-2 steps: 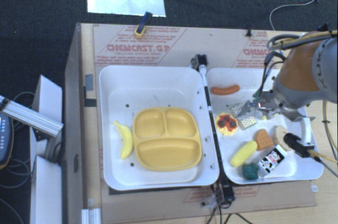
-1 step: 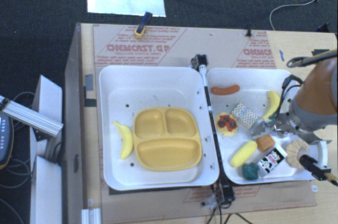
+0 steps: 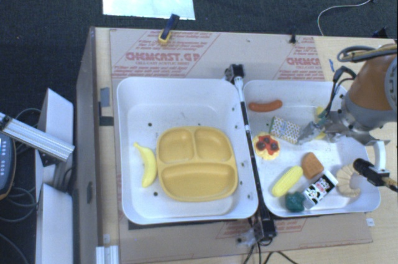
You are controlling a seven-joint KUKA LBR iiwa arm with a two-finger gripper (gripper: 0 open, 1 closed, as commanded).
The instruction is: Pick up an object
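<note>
Grey metal hand [image 3: 311, 130] is hovering low in the right white bin [image 3: 297, 89]; can't tell its state. Patterned square packet [image 3: 285, 129] is lying just left of it, orange sausage [image 3: 265, 106] up-left.

Position: one fixed camera above the bench, looking down at a slant.
Facing: toward the two shallow white plastic bins [image 3: 186, 85], with dark carpet beyond the bench's far edge.
Distance: far enough to frame both bins whole, plus the bench's brown cardboard-like top [image 3: 205, 51].
Relative to the end effector: the grey two-finger gripper [image 3: 311, 130] sits at frame right; everything else spreads leftward from it.
</note>
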